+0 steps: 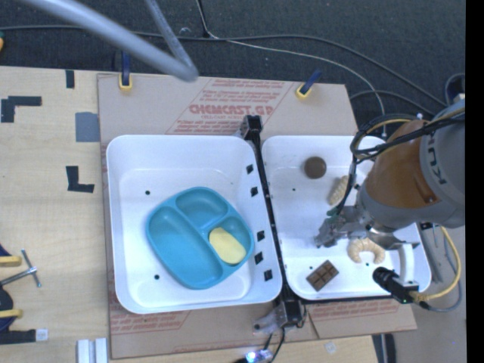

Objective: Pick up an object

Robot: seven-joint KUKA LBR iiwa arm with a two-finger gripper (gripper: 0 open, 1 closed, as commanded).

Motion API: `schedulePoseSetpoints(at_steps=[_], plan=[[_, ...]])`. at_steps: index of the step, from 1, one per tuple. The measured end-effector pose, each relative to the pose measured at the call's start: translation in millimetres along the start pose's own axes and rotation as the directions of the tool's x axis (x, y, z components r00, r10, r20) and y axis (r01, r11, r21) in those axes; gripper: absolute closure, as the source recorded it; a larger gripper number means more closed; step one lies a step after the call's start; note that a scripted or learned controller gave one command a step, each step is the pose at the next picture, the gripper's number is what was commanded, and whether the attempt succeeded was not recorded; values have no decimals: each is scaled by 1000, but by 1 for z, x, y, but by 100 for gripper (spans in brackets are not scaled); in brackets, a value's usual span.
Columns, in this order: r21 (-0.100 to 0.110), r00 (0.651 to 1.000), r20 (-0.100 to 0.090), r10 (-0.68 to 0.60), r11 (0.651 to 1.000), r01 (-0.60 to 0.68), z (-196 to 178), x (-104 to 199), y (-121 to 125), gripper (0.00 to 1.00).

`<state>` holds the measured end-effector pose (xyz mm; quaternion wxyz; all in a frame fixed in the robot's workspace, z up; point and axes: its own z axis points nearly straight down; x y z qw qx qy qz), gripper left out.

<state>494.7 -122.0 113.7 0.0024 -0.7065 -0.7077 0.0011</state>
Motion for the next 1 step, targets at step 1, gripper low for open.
schedulePoseSetpoints(at_steps=[1], plan=[[-7,1000,2,0,1000,0,-59,4,-7,100]])
